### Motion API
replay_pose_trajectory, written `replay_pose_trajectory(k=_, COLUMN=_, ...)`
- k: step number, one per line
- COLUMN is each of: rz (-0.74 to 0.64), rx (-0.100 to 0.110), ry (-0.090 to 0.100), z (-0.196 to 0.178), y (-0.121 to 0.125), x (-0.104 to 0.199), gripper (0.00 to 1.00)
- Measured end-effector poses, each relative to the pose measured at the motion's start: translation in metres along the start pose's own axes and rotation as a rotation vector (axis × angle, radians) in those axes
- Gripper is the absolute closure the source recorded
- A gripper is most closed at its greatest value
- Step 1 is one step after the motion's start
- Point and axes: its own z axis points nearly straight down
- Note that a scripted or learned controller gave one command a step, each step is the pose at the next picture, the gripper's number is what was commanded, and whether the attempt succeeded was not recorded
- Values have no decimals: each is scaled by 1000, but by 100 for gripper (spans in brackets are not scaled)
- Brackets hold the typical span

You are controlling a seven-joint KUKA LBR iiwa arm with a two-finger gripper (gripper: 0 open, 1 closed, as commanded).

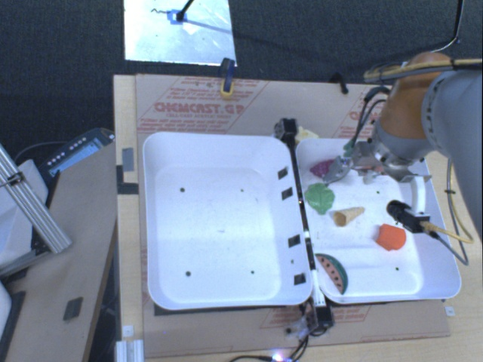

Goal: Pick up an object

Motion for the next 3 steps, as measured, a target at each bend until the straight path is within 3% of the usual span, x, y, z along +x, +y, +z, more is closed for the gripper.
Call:
replay_pose_trajectory(k=1, rz=9, rx=17, ry=3, z=37, y=-53, x=-7, gripper=0)
replay_pose_trajectory(k=2, rz=11, rx=20, ry=4, z=47, y=-121, x=-7, gripper=0)
replay_pose_trajectory(k=3, rz=1, rx=8, ry=2, z=46, y=-65, x=15, gripper=0)
